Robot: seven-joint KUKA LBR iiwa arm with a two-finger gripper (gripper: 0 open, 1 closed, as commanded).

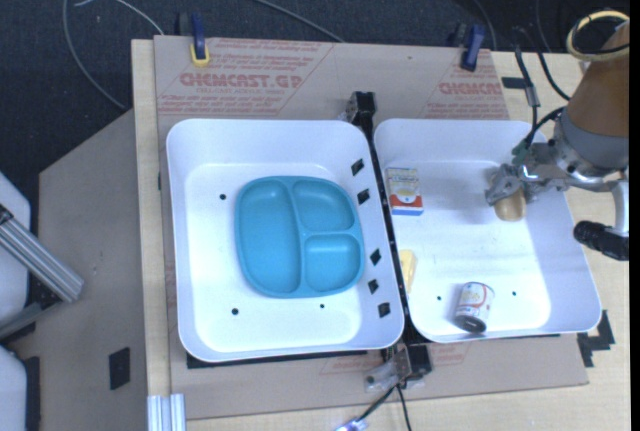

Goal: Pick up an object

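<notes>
A small tan lump [511,208] sits in the right bin [560,309], near its right wall and toward the far side. The gripper [507,187] is directly over it, its grey metal parts covering the lump's upper edge. Whether the lump is between them or merely under them is unclear, and I cannot tell the gripper's state. The arm [600,109] comes in from the right edge, tan and grey above the wrist.

In the same bin, a small carton [404,190] with a red and blue label lies flat near the left wall. A yellow piece [407,266] lies against that wall, nearer the front. A can [472,306] lies on its side near the front rim, well apart from the lump.

The left bin [200,219] holds a blue tray [299,236] with three compartments, lying flat in the middle.

Both bins rest on a board [300,69] held by two blue clamps [198,37] at its far edge.
</notes>
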